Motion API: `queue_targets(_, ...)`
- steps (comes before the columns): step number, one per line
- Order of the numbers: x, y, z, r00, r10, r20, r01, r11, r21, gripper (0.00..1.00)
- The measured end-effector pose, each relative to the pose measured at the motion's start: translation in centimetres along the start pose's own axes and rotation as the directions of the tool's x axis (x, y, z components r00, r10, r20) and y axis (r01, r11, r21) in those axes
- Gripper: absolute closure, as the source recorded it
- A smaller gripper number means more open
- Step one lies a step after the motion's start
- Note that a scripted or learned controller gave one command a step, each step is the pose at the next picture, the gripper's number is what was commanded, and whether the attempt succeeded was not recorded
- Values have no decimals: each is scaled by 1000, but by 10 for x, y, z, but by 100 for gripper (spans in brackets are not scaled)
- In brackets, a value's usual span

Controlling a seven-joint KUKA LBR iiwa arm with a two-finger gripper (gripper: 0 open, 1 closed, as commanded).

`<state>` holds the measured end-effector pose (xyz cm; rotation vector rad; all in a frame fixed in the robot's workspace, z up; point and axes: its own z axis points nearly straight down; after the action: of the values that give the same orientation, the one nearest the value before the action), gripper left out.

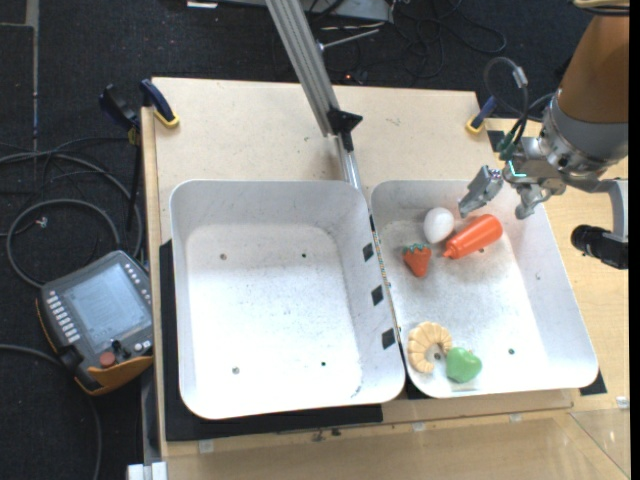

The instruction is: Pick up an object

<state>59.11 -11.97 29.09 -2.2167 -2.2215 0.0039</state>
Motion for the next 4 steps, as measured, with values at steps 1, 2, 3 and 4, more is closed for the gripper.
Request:
queue_targets(1,0,1,-2,1000,1,1,-1,1000,-4,0)
queue_targets(2,0,-7,44,1000,3,1,-3,1000,1,0)
queue_targets(3,-9,-11,97,1000,4,0,-4,1000,2,0)
queue_targets(4,-16,-9,158,1000,4,0,-4,1000,2,0)
